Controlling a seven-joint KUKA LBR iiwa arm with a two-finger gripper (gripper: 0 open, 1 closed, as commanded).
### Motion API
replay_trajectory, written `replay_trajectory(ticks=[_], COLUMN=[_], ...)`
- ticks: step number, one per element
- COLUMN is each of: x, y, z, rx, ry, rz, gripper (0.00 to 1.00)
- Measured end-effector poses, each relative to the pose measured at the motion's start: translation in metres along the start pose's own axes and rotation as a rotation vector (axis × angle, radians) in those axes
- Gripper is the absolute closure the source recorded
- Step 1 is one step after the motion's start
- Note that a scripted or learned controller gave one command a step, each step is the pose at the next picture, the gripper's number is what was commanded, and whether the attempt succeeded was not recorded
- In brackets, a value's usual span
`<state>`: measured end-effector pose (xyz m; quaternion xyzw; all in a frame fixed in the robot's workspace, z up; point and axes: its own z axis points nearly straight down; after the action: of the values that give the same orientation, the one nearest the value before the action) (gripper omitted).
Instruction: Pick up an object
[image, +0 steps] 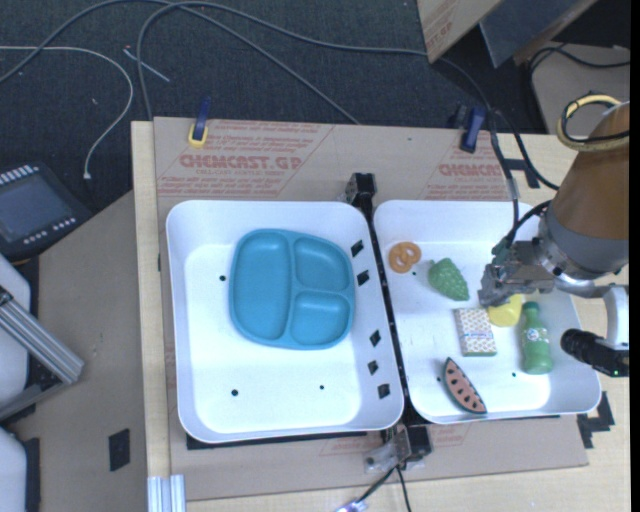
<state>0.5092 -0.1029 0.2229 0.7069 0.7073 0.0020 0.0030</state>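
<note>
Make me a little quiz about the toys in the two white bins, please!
1. True or false: the blue three-part plastic plate lies in the left white bin.
2. Which toy is nearest the gripper? A. yellow lemon-like toy B. orange ring-shaped toy C. watermelon slice toy
3. What colour is the small plastic bottle?

Key: 1 true; 2 A; 3 green.

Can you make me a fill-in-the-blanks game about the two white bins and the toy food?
1. The blue plate lies in the ____ bin.
2. The green bottle lies in the ____ bin.
3. The watermelon slice lies nearest that bin's ____ edge.
4. The gripper is right above the ____ toy.

Missing words: left; right; bottom; yellow
</note>
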Motion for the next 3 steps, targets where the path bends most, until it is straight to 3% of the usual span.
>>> replay_trajectory(ticks=[1,3], x=[0.000,0.086], y=[0.002,0.037], z=[-0.054,-0.046], rx=[0.000,0.006], ry=[0.000,0.002], rz=[-0.001,-0.004], gripper=[1.00,1.00])
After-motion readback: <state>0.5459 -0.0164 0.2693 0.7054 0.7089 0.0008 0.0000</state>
